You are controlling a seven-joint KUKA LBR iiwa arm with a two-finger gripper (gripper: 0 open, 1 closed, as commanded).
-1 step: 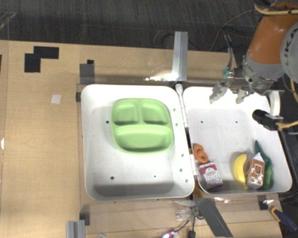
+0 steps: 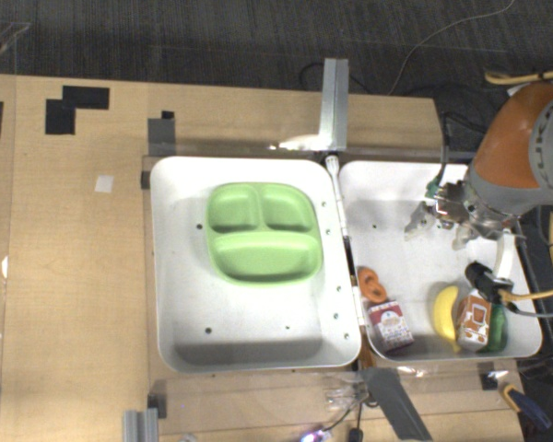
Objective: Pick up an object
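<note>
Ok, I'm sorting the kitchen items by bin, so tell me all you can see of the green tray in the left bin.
The green tray is a light green, rounded-rectangle divided plate, plastic by its look. It has three compartments: two smaller ones along the far side and one wide one on the near side. It lies flat and right side up on the floor of the left bin, nearer that bin's far right part, close to the divider. Nothing rests in it and nothing else touches it. The gripper is over the other bin.
</note>
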